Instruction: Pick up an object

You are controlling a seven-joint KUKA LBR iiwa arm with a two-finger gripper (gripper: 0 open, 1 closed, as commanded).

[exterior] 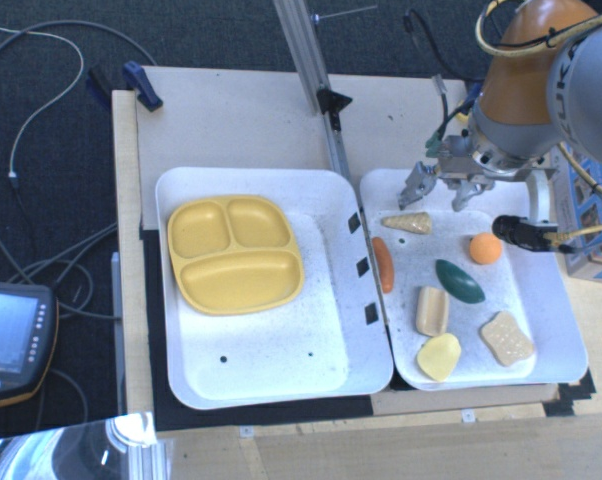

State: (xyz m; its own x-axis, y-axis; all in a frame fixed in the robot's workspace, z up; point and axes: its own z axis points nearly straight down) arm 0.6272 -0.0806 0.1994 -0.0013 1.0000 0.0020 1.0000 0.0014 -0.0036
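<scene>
We take the right bin [571, 340] as our landmark. Inside it we see a beige wedge [407, 224] near the far-left corner, an orange ball [486, 249] toward the far right, a dark green oval piece [459, 280] in the middle, an orange sausage-shaped piece [383, 264] along its left wall, a tan block [432, 310] just left of centre, a yellow piece [439, 356] at the near edge and a biscuit-coloured slab [506, 338] near the near-right corner. The gripper [439, 189] hangs over the bin's far edge, just beyond the beige wedge, its jaws spread apart with nothing between them. Left of the right bin, the left bin [196, 373] holds a yellow divided tray [235, 254]. Both bins rest on the table [221, 118].
</scene>
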